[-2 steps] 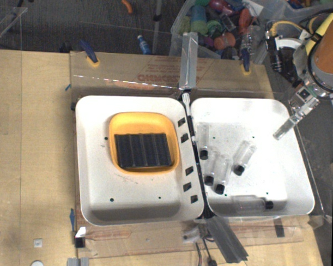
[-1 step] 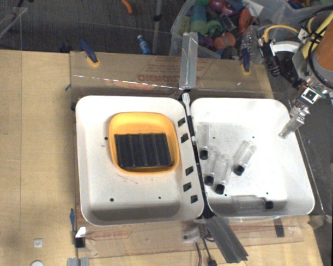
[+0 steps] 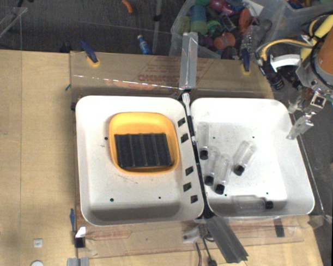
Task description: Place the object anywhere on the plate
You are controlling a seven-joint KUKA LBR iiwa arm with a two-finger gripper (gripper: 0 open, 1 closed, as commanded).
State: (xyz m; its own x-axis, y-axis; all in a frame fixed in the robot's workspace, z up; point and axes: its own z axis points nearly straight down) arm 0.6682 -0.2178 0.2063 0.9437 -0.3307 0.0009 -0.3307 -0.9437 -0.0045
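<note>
A yellow plate [image 3: 140,121] lies in the left bin [image 3: 95,154], with a dark ridged slab [image 3: 142,149] resting on its middle. Several clear plastic tubes with black caps lie in the right bin [image 3: 275,155]: one [image 3: 244,153] near the centre, one [image 3: 203,137] by the divider, one [image 3: 222,171] lower down and one [image 3: 252,202] along the front wall. My gripper [image 3: 299,122] hangs over the right bin's upper right rim, apart from the tubes. I see nothing held in it.
A black divider strip [image 3: 188,158] runs between the two bins. Cables and a box of coloured toys [image 3: 225,17] sit behind the bench. The arm [image 3: 327,59] comes in at the top right.
</note>
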